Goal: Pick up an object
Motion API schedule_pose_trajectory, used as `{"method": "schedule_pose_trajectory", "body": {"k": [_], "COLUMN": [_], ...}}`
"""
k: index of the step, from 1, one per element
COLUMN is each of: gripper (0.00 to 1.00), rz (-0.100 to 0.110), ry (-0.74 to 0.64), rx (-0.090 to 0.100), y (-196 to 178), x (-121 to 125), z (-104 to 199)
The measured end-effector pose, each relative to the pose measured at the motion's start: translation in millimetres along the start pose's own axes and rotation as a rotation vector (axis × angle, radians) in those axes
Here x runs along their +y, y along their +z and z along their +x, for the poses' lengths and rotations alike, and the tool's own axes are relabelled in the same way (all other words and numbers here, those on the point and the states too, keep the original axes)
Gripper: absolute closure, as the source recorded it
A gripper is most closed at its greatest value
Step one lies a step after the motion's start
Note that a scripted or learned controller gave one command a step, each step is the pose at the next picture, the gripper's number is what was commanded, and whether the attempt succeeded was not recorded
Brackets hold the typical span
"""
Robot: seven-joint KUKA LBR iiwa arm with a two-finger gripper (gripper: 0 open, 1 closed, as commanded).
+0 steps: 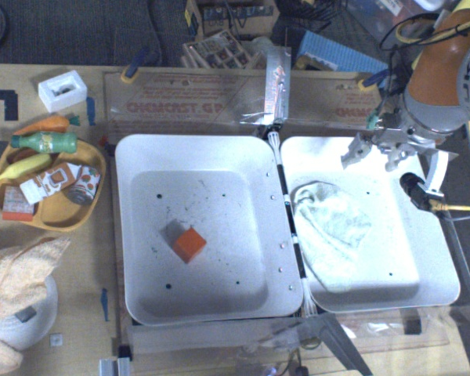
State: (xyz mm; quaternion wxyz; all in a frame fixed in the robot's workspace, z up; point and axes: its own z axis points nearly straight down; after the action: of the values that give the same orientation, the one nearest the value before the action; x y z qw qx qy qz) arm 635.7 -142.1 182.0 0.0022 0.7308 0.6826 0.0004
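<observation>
Holding orange block [190, 244], left bin [141, 163]

An orange block [190, 244] sits in the left bin [141, 163]; the open gripper [374, 153] hovers over the right bin [431, 280], near a white cloth [334, 222].

bare floor rings the orange block [190, 244]; a crumpled cloth [333, 219] crowds the right bin [431, 284].
</observation>
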Motion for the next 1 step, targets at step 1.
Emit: {"method": "schedule_pose_trajectory", "body": {"k": [1], "gripper": [0.00], "rz": [-0.001], "ry": [0.008], "rx": [0.000], "y": [-29.7], "x": [-1.3], "z": [-42.3]}}
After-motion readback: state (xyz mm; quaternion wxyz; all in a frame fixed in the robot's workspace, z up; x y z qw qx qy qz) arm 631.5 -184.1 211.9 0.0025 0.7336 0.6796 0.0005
